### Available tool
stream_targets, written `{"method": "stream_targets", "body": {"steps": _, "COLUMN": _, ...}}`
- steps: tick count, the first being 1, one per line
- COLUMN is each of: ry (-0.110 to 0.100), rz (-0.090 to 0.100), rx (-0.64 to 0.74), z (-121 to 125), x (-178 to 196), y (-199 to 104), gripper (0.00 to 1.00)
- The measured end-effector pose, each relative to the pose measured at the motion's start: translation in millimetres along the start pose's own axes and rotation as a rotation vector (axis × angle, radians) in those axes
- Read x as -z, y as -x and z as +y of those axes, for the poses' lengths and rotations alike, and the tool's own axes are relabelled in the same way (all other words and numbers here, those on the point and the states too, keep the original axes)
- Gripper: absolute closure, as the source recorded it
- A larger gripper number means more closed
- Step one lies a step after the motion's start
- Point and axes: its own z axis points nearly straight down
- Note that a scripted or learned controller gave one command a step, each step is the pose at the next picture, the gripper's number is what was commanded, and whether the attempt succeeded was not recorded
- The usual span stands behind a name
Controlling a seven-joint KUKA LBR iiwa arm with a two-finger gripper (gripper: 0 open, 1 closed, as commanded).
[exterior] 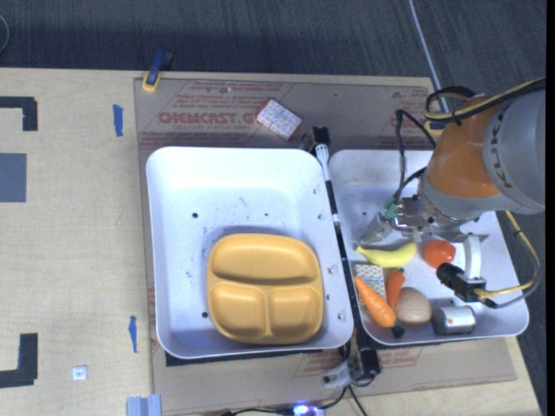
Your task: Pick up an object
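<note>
Gripper (388, 228) hanging low in right bin (512, 323), just above banana (388, 254); finger state unreadable. Tomato (439, 251), carrots (375, 300) lying nearby.

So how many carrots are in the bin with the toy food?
2. One carrot lies slanted by the right bin's left wall. The second carrot stands beside it, under the banana. The arm may hide more.

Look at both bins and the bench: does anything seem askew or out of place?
A small printed card lies tilted on the brown board behind the left bin, apart from everything else. In the left bin the yellow tray sits slightly turned. The toy food is crowded at the right bin's near end.
</note>
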Motion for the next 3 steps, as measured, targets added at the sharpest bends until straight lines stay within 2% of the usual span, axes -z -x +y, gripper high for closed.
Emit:
{"method": "stream_targets", "body": {"steps": 1, "ry": 0.001, "rz": 0.001, "rx": 0.0, "z": -88, "x": 0, "y": -8, "gripper": 0.0}}
{"method": "stream_targets", "body": {"steps": 2, "ry": 0.007, "rz": 0.001, "rx": 0.0, "z": -86, "x": 10, "y": -8, "gripper": 1.0}}
{"method": "stream_targets", "body": {"steps": 3, "ry": 0.0, "rz": 0.001, "rx": 0.001, "z": -26, "x": 99, "y": -73, "gripper": 1.0}}
